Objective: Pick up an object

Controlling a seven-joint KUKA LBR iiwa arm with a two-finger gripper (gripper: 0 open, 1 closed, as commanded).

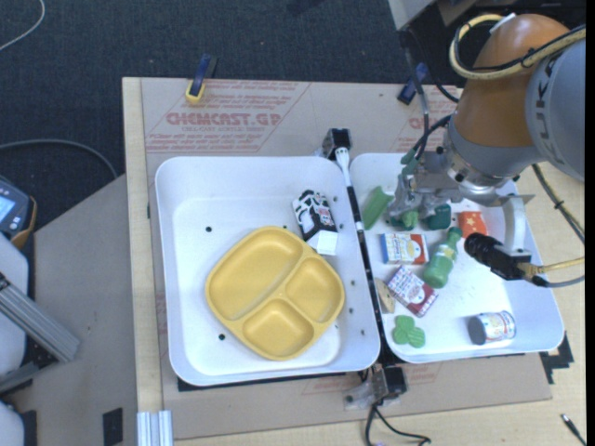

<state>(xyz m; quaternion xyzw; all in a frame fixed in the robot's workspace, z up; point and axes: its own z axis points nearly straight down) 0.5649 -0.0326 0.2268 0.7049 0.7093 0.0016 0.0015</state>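
From the camera above, 2 white bins sit side by side on the bench. The left bin has a yellow plate with 3 dips in it, and a small black and white toy just beside the plate's far edge. The right bin has the small things to pick from: a green bottle, a little white and red box, a red packet, a green lumpy toy, a silver can, a small red block and a green leaf shape. The arm comes in from the right, and the gripper is low at the far end of the right bin, right among some green bits there. This looks like the reaching-down step (nothing is lifted yet). I cannot tell if it is gripping or let go, since the wrist hides that part. Next, it probably needs to close on 1 thing under it and lift straight up, slowly, so nothing slips.
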